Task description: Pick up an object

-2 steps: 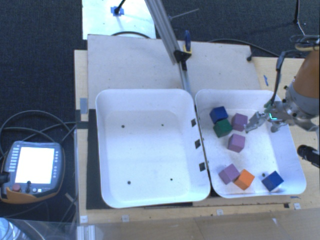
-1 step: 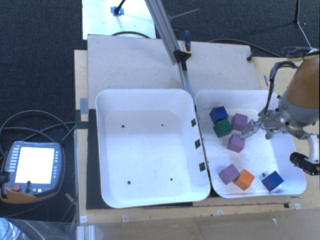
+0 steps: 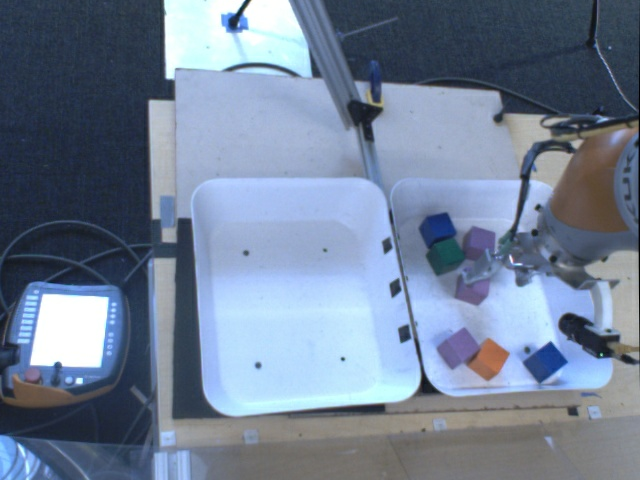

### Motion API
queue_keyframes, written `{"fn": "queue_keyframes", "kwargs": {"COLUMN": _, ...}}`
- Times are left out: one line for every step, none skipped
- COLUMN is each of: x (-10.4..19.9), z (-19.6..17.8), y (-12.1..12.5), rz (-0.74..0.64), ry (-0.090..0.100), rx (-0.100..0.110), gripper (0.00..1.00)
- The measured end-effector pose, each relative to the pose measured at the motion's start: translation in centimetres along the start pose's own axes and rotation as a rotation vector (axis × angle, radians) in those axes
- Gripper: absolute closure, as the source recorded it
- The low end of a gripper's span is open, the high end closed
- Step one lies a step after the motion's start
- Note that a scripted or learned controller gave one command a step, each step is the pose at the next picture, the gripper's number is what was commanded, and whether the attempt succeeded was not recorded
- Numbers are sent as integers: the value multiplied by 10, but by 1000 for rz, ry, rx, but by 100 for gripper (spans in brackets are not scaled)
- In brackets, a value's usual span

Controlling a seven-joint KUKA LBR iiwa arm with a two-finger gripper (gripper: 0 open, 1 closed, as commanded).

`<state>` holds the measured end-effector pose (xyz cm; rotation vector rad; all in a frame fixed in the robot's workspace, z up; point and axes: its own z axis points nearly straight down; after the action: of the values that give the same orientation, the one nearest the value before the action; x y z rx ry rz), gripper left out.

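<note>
My gripper (image 3: 484, 267) hangs over the right bin (image 3: 600, 378), reaching in from the right under the grey and orange arm (image 3: 595, 203). It sits among three blocks: a green block (image 3: 445, 257) to its left, a purple block (image 3: 480, 239) just behind it and another purple block (image 3: 472, 289) just in front, partly under it. No block is visibly lifted. A blue block (image 3: 437, 228) lies at the back. Near the front lie a purple block (image 3: 458, 347), an orange block (image 3: 489, 359) and a second blue block (image 3: 545, 361).
The left bin (image 3: 215, 268) stands beside the right one, sharing a wall at the middle. A slanted metal pole (image 3: 325, 43) rises behind the bins. A teach pendant (image 3: 62, 343) lies off the bench at the left.
</note>
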<state>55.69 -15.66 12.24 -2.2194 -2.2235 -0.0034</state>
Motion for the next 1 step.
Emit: {"fn": "queue_keyframes", "kwargs": {"x": -1, "z": 7, "y": 6, "rz": -2, "ry": -5, "rx": -18, "gripper": 0}}
